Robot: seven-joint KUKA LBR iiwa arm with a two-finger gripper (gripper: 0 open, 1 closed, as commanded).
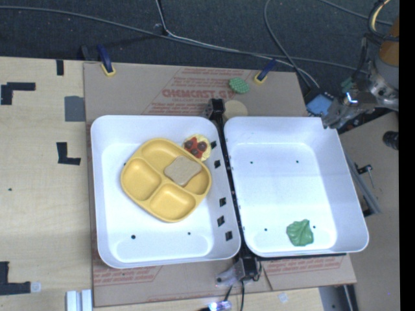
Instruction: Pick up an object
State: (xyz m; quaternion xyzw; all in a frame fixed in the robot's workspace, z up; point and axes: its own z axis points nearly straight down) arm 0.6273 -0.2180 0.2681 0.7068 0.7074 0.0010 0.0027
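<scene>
I look down on a desk (39, 193) bearing two shallow white bins side by side. The left bin (110, 238) holds a yellow divided plate (152, 180), tilted diagonally, with a slice of toast (182, 170) in its centre compartment. At the plate's 1 o'clock edge sits a small cluster of red berries (197, 147). The right bin (337, 167) holds a green leaf-like piece (300, 232) at its 5 o'clock corner. Outside the bins, at 12 o'clock, a green waffle-textured piece (238, 84) lies on the cardboard (188, 92). My arm (382, 76) sits at 2 o'clock, beyond the right bin's corner, its gripper (342, 111) clear of every object; I cannot tell how it stands.
</scene>
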